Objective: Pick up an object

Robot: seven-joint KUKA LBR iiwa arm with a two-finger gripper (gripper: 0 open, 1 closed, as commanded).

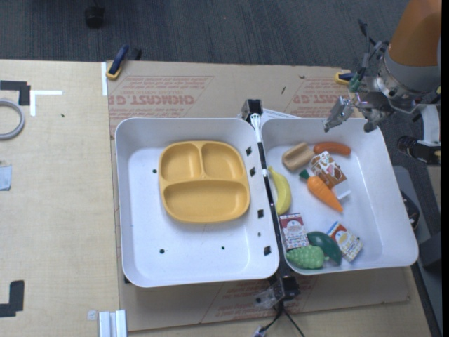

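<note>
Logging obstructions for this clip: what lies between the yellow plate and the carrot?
In the camera view, the bins' adjoining walls and the banana lie between the yellow plate and the carrot.

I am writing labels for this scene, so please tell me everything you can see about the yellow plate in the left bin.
The yellow plate is a rounded-square divided dish, seemingly matte plastic, with three compartments: two small ones at the far side and one wide one nearer the camera. Raised ridges separate them. It lies flat and upright on the floor of the left bin, toward its far right part. Nothing lies in it, and it seems not to touch the bin's walls.
</note>
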